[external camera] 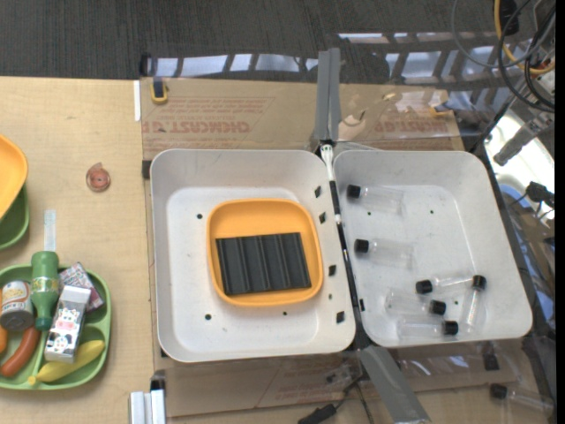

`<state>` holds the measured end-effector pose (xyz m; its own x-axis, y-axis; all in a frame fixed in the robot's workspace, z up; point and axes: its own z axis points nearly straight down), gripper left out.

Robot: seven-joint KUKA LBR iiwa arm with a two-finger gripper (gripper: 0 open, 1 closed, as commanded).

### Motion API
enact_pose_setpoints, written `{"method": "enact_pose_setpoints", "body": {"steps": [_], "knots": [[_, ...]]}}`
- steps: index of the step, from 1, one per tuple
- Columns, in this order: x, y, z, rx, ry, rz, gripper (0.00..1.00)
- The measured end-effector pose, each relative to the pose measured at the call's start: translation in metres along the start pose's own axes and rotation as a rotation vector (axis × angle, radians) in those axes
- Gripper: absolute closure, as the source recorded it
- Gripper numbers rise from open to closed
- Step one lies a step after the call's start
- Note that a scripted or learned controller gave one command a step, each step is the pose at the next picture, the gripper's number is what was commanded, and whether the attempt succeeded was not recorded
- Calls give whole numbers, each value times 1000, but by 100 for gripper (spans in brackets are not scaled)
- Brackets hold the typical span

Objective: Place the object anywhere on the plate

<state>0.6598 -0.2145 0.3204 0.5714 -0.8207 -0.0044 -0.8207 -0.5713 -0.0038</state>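
An orange square plate [265,212] lies in the middle of the left white bin [181,237]. A dark grey ribbed slab [263,263] rests flat on the plate and covers most of its lower part. The right white bin [494,201] holds several clear vials with black caps: one near its top left [375,200], one at mid left [381,251], and a cluster at the lower right [446,285].
On the wooden bench to the left stand a green tray [99,347] of toy food, an orange dish [9,179] and a small pink disc [99,177]. Cardboard lies under the bins. Metal framing and cables [521,25] crowd the upper right.
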Motion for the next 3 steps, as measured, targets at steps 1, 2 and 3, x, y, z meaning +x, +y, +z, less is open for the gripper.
{"method": "enact_pose_setpoints", "body": {"steps": [1, 2, 3], "knots": [[-5, -4, -8, 0, 2, -424, 0], [4, 2, -10, 0, 2, -747, 0], [4, 2, -21, 1, 3, -766, 0]]}}
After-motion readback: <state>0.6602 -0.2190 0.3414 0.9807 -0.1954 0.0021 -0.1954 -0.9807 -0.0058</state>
